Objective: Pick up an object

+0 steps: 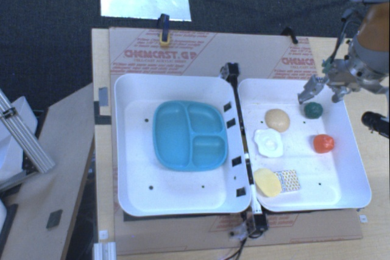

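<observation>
- A dark carpeted floor [49, 3] is seen behind a bench [201, 49] covered with printed cardboard.
- Two shallow white bins are set side by side: the left bin [131, 192] and the right bin [353, 189].
- A blue divided plate [189, 135] is laid in the middle of the left bin.
- The arm [373, 39] is seen at the right edge, above the right bin's far corner.
- The gripper [324, 90] is held open, with nothing between its fingers, just above a dark green ball [313, 110].
- A tan bun [277, 119], a fried egg [269, 143], a yellow piece [266, 182] and a patterned square [289, 180] are placed along the bin's left side.
- A red ball [323, 143] is set apart, nearer the right wall.
</observation>
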Available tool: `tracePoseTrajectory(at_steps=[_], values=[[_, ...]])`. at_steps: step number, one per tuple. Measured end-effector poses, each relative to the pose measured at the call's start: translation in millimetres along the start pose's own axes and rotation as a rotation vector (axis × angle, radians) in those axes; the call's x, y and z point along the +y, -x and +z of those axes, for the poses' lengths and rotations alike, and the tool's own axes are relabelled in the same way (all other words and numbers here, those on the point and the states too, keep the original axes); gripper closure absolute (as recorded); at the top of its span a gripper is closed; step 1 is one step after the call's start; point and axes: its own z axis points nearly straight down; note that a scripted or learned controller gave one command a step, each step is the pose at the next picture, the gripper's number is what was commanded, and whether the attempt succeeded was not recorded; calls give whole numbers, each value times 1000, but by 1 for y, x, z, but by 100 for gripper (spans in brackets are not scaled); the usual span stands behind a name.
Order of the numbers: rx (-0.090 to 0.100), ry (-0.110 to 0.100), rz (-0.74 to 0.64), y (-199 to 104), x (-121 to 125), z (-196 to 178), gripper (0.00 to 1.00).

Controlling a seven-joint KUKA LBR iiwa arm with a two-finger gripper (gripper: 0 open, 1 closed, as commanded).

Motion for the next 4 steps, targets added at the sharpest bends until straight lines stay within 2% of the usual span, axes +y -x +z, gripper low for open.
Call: tracePoseTrajectory(at_steps=[1,2,4], values=[[-2,11,-2,0,2,-6,0],[-1,7,-1,-4,3,56,0],[-1,9,-4,-12,12,150,0]])
